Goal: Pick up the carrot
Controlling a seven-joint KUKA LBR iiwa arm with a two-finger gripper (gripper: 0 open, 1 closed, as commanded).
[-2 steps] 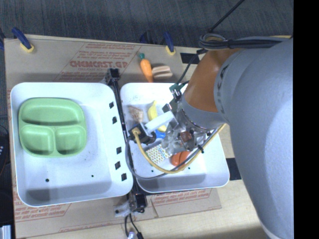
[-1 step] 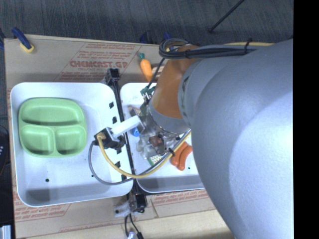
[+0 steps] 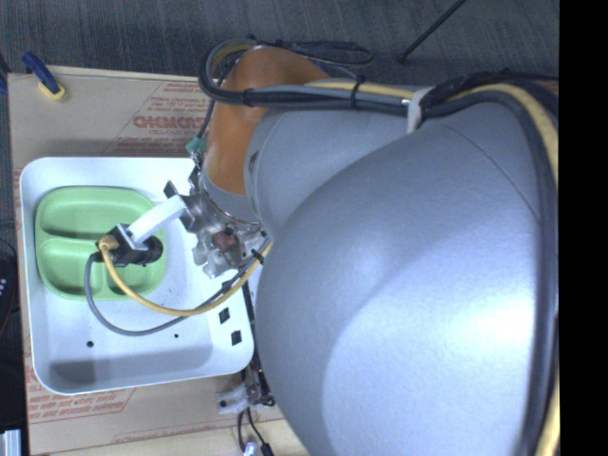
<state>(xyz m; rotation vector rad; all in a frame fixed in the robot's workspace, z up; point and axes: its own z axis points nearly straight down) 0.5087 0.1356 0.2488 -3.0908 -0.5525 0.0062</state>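
My gripper (image 3: 218, 243) hangs over the right side of the left white bin (image 3: 123, 359), just right of a pale green two-compartment dish (image 3: 71, 218). The orange band of the wrist (image 3: 233, 122) sits above it. The grey arm body (image 3: 408, 274) covers the whole right half of the view and hides what lies beneath it.
The green dish lies in the upper left part of the left bin. The bin stands on a sheet of brown cardboard (image 3: 114, 112). A small blue and yellow tool (image 3: 44, 75) lies at the far left corner of the cardboard.
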